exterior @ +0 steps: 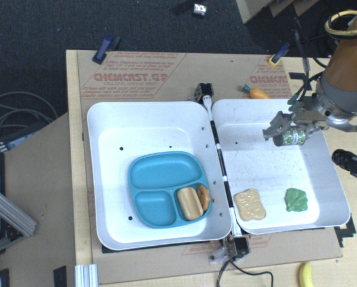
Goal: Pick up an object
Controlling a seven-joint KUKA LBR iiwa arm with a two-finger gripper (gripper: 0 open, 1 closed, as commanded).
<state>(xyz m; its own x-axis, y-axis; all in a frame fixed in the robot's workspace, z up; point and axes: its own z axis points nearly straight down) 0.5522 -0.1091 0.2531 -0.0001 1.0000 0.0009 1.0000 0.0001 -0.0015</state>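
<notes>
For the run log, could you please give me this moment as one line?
gripper: over right bin, upper part | tan piece, green piece: on bin floor | blue tray: left bin

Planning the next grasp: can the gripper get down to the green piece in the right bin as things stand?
Probably yes. The green piece lies flat on the right bin floor, apart from the cracker beside it, with nothing on top. The gripper hangs over the same bin, further back.
</notes>
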